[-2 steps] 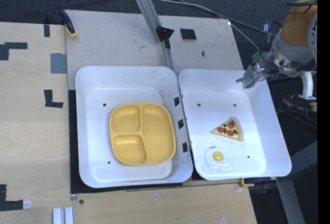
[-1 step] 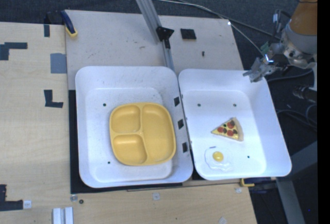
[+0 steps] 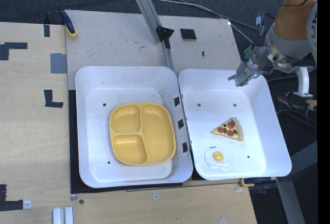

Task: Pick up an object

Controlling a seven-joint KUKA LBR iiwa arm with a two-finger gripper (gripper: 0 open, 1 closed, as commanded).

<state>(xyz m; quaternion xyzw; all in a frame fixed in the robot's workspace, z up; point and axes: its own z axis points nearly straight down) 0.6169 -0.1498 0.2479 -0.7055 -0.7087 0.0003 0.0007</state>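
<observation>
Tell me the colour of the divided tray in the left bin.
Yellow all over; the tray shows clearly in the camera view.

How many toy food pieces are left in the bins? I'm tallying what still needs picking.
2, both in the right bin: a pizza slice near its middle, and a fried egg just below it, toward the near edge. None seems hidden.

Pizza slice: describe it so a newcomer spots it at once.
Take the right bin of the two white bins. Two toy foods lie near its front; the pizza slice is the farther one. It is a yellow wedge with red dots, unlike the round white fried egg beside it.
</observation>
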